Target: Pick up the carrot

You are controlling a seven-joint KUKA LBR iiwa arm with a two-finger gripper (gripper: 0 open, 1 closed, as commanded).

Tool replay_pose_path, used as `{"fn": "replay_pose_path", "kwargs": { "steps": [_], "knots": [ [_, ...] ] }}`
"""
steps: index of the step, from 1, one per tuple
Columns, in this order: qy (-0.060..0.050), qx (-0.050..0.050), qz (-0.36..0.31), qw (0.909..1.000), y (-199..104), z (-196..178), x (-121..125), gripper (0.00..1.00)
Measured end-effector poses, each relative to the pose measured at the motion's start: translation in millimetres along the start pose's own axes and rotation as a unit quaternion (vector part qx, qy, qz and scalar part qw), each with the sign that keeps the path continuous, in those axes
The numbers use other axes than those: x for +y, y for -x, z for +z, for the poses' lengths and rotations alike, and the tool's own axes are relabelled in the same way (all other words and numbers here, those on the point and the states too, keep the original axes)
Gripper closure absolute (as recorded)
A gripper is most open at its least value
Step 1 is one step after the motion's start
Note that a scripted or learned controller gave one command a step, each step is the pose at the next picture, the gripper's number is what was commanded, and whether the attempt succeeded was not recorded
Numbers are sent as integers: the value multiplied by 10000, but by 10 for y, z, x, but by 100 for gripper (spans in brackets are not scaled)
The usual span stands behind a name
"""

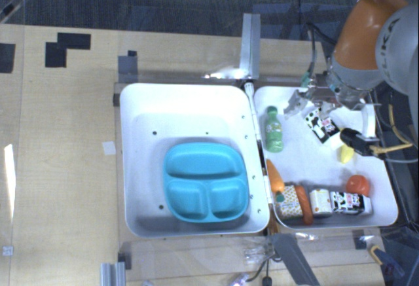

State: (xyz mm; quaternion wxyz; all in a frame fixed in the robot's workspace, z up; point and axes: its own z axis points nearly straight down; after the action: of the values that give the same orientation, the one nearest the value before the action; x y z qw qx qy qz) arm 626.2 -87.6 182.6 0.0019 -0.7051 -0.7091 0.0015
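the orange tapered carrot lies along the left wall of the right shallow white bin, just below a green plastic bottle. the hand hovers at the bin's far edge, can't tell if it's apart or together.

The carrot lies by the right bin's left wall, hand well apart.

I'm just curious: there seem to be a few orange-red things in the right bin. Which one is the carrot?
The carrot is the slim, tapered orange piece along the right bin's left wall, below the green bottle. The round red one looks like a tomato.
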Motion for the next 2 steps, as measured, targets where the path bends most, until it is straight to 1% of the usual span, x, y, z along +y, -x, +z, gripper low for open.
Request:
{"fn": "replay_pose_path", "kwargs": {
  "steps": [1,2],
  "knots": [
    [55,-7,-313,9995,275,949,-1175,0],
    [76,-6,-318,9995,268,862,-1150,100]
  ]
}}
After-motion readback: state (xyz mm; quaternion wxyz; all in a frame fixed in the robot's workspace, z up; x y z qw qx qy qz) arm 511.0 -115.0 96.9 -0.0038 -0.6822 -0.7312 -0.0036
